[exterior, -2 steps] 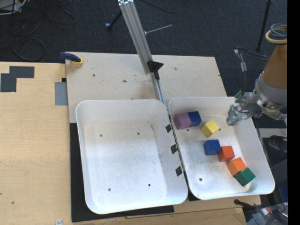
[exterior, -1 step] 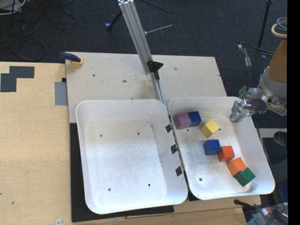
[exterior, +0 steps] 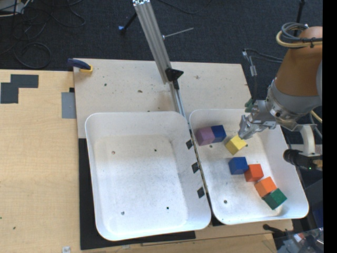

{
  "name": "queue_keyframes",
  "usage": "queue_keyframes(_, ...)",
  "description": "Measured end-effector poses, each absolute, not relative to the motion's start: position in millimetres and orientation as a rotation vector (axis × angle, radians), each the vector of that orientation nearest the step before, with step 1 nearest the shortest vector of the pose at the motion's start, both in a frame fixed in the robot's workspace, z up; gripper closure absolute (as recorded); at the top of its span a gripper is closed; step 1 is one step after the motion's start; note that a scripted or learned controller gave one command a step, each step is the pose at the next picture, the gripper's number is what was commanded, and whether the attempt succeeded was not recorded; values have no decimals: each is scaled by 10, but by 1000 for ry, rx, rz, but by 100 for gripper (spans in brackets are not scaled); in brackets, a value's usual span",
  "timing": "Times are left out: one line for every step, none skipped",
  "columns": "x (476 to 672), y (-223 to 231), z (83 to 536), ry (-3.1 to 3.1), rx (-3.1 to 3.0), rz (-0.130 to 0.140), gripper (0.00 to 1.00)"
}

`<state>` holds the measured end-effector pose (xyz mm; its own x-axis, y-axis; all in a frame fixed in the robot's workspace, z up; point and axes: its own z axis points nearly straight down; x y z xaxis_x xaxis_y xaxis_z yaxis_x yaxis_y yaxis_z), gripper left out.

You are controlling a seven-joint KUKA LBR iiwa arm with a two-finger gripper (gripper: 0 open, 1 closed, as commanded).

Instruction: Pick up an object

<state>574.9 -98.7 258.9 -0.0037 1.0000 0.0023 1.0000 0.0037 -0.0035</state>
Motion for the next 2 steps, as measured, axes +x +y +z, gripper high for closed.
queue_keyframes(5875, -506, 2432, -2222, -2214, 3, 100)
queue_keyframes(5912, 11, 2487, -2224, -2214, 0, 100)
